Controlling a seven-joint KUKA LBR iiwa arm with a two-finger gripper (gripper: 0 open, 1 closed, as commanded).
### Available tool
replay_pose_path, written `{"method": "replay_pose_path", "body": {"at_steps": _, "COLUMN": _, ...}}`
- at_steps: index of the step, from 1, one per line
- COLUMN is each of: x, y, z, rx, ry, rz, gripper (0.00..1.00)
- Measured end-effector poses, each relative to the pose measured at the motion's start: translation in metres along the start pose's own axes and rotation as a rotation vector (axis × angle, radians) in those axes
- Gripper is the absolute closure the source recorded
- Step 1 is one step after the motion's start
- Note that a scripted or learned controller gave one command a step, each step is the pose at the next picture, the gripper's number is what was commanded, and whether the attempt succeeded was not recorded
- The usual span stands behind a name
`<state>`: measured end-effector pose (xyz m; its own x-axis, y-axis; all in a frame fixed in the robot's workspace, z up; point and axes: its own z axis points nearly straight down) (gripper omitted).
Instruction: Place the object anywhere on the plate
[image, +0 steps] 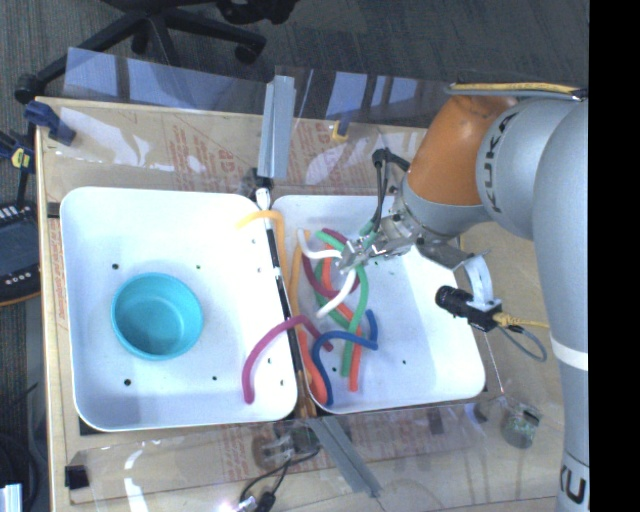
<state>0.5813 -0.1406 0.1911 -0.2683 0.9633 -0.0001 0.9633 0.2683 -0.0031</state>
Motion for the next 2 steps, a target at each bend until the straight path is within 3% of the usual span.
{"method": "replay_pose_path", "body": {"at_steps": 1, "x": 0.091, "y": -0.010, "z": -0.096, "rx": -0.001, "ry": 0.001, "rz": -0.094, "gripper": 1.00}}
{"method": "replay_pose_path", "body": {"at_steps": 2, "x": 0.158, "y": -0.003, "z": -0.019, "rx": 0.002, "ry": 0.002, "rz": -0.421, "gripper": 1.00}}
